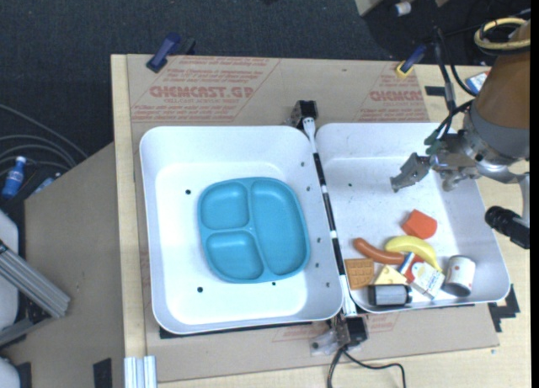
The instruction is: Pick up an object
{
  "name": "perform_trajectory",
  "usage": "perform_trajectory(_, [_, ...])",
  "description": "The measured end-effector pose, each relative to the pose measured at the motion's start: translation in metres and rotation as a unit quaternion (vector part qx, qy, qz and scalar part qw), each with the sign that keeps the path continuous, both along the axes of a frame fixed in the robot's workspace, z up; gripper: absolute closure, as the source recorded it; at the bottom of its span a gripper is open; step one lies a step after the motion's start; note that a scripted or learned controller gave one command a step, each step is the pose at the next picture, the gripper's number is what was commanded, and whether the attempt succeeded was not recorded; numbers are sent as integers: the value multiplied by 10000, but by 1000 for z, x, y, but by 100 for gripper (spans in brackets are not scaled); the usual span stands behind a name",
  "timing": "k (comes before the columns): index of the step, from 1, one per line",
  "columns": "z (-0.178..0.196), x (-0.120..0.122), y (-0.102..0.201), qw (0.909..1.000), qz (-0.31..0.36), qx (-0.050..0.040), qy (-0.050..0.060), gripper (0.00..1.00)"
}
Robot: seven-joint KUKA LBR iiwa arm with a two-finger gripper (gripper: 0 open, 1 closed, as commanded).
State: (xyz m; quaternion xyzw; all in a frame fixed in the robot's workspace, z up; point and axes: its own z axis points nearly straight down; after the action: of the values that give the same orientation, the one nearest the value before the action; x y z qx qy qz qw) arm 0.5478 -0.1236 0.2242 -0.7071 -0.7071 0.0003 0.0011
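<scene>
There are two white bins on the bench: the left bin [160,209] and the right bin [354,151], touching along their middle edge. The left bin holds one blue plate [253,228] with three compartments, lying flat near the middle of the bin. The right bin holds a small group of objects, all gathered in its near right corner. I count one orange piece [419,225], one yellow banana [414,249], one sausage [375,250], one brown cracker [359,273], one yellow wedge like cheese [388,277], one dark flat item [387,295], one small box with red and white print [425,280], and one white can [460,272] lying on its side. The banana lies just beside the sausage and touches it, and the orange piece is just beyond the banana, toward the far edge. The dark item lies at the near edge of the bin, next to the cracker. There is one arm [505,100], coming in over the right edge of the right bin. Its gripper [407,178] is above the bare floor in the far half of this bin, well apart from the group of objects. The fingers look slightly spread, and nothing is between them; they touch no object.
</scene>
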Motion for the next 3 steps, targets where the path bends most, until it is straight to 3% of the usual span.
perform_trajectory(1, [-122,-4,-16,10000,-1,-10,-26,0])
perform_trajectory(2, [-139,76,-24,10000,2,-6,-13,0])
perform_trajectory(3, [-129,77,-24,10000,3,-10,-28,100])
